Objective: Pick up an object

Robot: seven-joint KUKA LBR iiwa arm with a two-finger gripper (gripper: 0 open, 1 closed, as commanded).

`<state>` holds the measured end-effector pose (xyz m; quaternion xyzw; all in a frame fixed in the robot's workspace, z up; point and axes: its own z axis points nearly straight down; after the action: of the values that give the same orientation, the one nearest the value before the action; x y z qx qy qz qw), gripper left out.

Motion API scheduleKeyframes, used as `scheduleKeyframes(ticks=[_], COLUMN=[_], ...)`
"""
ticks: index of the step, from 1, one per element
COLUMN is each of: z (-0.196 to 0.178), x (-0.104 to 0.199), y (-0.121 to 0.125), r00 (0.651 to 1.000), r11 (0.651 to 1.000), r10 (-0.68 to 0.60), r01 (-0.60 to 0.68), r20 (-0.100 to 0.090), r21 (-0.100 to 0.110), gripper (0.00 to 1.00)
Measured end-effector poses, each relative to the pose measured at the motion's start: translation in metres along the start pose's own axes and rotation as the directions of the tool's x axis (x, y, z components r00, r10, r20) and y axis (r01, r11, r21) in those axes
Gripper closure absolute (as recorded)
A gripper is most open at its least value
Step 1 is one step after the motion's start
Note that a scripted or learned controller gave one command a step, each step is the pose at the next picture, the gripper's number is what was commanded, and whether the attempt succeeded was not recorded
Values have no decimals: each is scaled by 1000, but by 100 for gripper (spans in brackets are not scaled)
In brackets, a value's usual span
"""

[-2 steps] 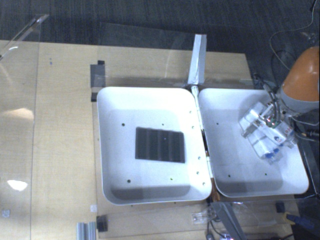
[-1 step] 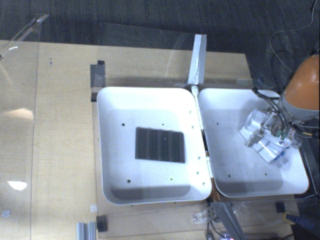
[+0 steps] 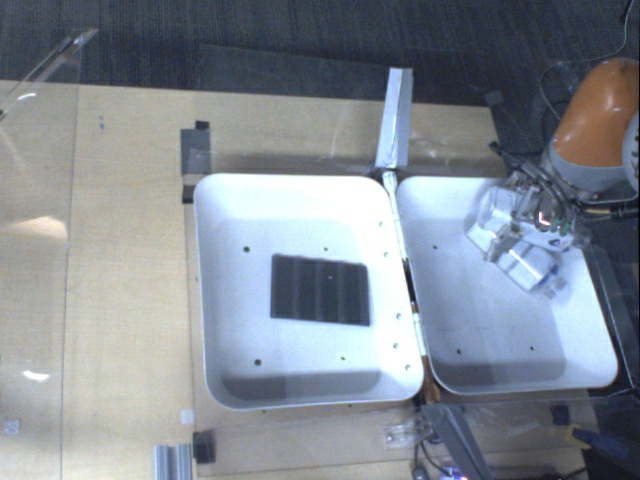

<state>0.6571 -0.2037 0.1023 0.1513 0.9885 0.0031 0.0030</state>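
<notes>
A: What sits closest to the lens?

B: The near rim of the left bin, and inside that bin a dark ribbed pad lying flat on the floor, roughly at the bin's middle.

A: And the arm, measured from that pad?

B: Well off to the pad's right, past the divider, over the right bin. The orange band hangs above that bin's far right corner, and the gripper is lowered into the upper right part of it.

A: Is it holding anything?

B: I cannot tell; that area is a pale blur against the white floor, and no object can be made out there.

A: So the pad is untouched?

B: Yes, it lies well apart from the gripper, in the other bin
</notes>
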Motion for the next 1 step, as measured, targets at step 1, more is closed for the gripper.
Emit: scheduleKeyframes(ticks=[1], z=[-115], x=[11], y=[17], r00=[999], r11=[999], r10=[-45], r01=[45], r20=[7], r21=[4], gripper=[0])
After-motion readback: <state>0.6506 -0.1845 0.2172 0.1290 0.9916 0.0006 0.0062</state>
